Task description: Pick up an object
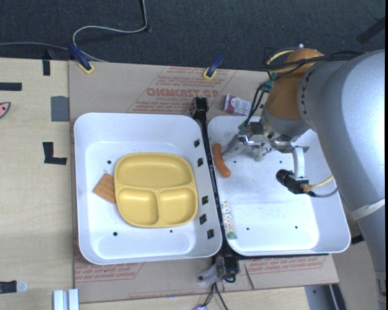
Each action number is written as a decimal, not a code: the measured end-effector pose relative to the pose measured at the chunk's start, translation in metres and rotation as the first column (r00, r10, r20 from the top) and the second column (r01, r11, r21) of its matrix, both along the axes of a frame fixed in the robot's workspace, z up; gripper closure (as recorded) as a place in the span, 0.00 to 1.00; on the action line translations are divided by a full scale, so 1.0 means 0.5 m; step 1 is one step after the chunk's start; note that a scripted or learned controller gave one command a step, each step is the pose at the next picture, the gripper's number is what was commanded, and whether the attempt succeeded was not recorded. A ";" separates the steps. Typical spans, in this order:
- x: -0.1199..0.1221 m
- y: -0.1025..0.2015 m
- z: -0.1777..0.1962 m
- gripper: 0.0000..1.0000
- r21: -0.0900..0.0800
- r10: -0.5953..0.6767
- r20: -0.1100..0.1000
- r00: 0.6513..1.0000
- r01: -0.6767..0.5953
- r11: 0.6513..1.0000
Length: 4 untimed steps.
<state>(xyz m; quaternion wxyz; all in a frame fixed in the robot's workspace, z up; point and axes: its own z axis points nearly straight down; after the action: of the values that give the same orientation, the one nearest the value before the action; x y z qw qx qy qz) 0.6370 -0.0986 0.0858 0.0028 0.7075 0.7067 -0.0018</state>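
The claw (236, 148) is hovering in the right bin (278, 231), its state indiscernible. A carrot (220, 160) is lying at its eight o'clock, likely the target.

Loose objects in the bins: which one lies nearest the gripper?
The orange carrot in the right bin, beside the gripper. The yellow tray and tan cracker lie in the left bin.
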 end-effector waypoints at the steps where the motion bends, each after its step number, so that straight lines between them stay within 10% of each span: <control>1: 0.001 0.002 0.019 1.00 0.000 0.002 0.001 1.000 -0.002 1.000; 2: 0.000 0.002 0.038 1.00 0.001 0.002 -0.001 1.000 -0.002 1.000; 3: 0.000 0.002 0.037 0.00 0.000 0.002 -0.001 1.000 -0.002 1.000; 4: -0.001 0.003 0.056 1.00 0.001 0.003 -0.002 1.000 -0.003 1.000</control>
<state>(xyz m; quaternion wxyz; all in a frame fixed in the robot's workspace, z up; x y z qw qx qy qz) 0.6367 -0.0971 0.1138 0.0017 0.7065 0.7077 -0.0024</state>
